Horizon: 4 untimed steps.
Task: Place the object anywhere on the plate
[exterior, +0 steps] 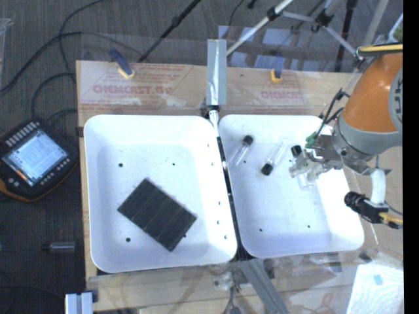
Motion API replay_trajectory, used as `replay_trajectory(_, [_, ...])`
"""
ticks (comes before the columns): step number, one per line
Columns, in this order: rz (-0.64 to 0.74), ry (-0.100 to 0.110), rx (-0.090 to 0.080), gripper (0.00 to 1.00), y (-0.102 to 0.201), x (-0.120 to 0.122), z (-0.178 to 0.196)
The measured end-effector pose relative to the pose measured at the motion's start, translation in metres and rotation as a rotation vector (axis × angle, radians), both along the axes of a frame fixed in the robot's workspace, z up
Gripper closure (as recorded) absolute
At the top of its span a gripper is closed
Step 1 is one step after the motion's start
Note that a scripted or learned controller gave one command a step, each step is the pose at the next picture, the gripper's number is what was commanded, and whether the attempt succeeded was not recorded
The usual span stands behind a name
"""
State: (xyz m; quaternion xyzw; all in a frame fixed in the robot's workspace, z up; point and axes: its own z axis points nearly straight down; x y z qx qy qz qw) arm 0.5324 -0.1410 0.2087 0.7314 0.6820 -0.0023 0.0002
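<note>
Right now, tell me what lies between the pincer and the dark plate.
In the camera view, between the pincer and the dark plate lie two clear black-capped tubes on the right bin's floor, then the two bins' adjoining rims.

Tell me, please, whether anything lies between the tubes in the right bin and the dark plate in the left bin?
Yes: the two bins' raised rims meet between them. The clear tubes lie in the right bin, the dark plate in the left bin, so a tube must be lifted over that ridge. The gripper is above the right bin.
</note>
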Motion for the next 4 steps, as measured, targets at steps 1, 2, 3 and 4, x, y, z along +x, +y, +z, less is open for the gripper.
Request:
replay_trajectory(1, [-0.075, 0.001, 0.004, 1.00, 0.107, -0.013, 0.010])
replay_trajectory(2, [-0.105, 0.002, 0.003, 1.00, 0.192, 0.009, -0.010])
replay_trajectory(3, [0.311, 0.001, 0.003, 1.00, 0.231, 0.044, -0.026])
replay_trajectory(4, [0.493, 0.001, 0.001, 1.00, 0.261, 0.114, -0.043])
